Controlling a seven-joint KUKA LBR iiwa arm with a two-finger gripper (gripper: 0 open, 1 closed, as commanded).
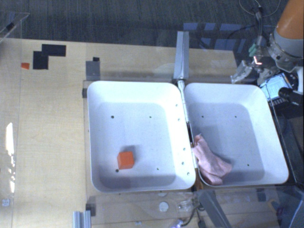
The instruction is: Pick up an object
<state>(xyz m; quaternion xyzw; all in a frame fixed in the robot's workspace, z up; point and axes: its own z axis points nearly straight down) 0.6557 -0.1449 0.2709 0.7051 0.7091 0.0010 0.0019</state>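
Note:
An orange cube [126,160] lies in the left bin [142,96], toward its front left. A crumpled pink cloth [210,160] rests in the right bin [247,99], pressed against its front left corner and the divider. My gripper [251,70] hangs at the top right, above the back right rim of the right bin, far from both objects. Nothing shows in its grasp. The arm's orange band [290,13] rises behind it.
A grey metal post [181,56] stands behind the seam between the bins. Black markers [47,55] and a small orange tag [25,66] sit on the wooden bench at far left. Cables and dark hardware [285,89] crowd the right side.

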